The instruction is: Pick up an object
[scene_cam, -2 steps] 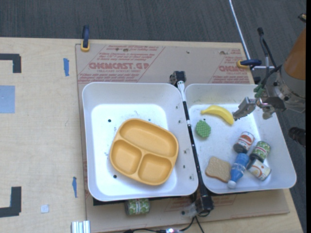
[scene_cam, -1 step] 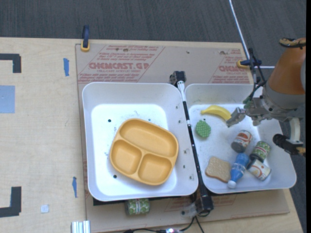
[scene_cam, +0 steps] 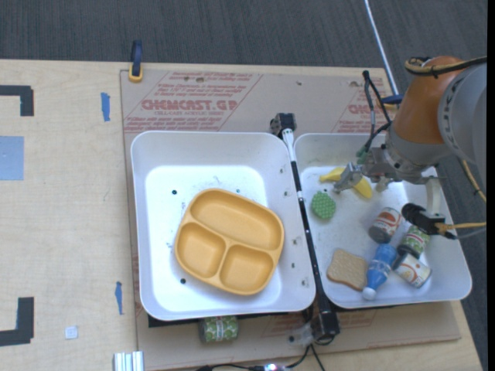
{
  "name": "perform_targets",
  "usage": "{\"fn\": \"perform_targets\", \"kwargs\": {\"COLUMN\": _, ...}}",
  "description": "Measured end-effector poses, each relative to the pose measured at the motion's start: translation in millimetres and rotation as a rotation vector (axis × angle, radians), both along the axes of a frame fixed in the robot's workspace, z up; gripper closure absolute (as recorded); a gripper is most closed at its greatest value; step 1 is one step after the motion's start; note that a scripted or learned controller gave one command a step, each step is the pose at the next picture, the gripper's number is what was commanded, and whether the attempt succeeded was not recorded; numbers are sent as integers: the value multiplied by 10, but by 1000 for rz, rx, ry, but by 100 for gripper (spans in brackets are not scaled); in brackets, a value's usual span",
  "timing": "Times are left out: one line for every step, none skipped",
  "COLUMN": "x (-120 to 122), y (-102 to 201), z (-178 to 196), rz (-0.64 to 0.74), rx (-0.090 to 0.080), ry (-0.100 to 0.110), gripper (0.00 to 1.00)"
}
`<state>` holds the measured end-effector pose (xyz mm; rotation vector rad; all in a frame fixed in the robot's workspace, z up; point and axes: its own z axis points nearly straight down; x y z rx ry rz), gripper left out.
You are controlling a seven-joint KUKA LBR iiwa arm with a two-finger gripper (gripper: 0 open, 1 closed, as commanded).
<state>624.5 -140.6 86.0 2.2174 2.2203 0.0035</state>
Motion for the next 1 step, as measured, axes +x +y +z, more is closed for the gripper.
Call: {"fn": "perform_targets", "kwargs": {"x": 16, "y": -7, "z": 119, "rz": 0, "rx": -2, "ry": -6, "gripper": 100}}
